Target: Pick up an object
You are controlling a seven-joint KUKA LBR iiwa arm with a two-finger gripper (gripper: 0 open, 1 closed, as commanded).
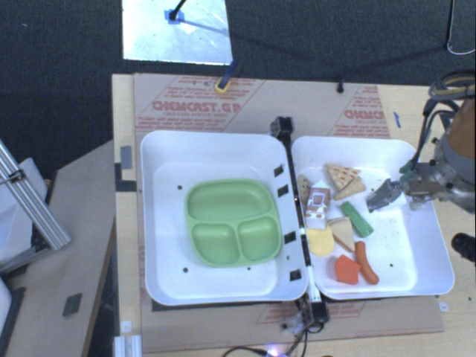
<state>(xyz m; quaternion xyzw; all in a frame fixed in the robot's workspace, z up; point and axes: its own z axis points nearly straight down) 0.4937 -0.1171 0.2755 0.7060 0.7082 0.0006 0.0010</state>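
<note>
Fingers: gripper (385, 196) tips look parted a bit, nothing btwn them; hovering over upper right part of right bin (428, 233), pointing left twd the food pile.
Arm: grey wrist comes in from right edge, level w/ upper half of right bin.
Nearest item: green block (358, 219), tilted, just below-left of the tips, apart from them.
Also close: waffle-pattern sandwich wedge (344, 177) up-left of tips, near bin's top wall; a tan slice touches its lower edge.
Packet: small white/brown packet (317, 204) left of green block, next to the divider side.
Lower pile: yellow disc (321, 241) and pale wedge (343, 234) side by side, touching; orange-red chunk (346, 269) and hot dog (365, 262) below them, near bin's front wall.
Crowding: items cluster in left half of right bin, several touching, so green block has neighbours on its left and below.
Open room: right half of right bin floor bare, under and right of the gripper; front right corner open too.
Left bin: left bin (167, 222) holds a green divided tray (232, 222), three compartments, sits mid-bin, well apart from gripper.
Edges: black clips along the seam btwn bins; bins rest on a cardboard sheet (193, 103) on the bench.
</note>
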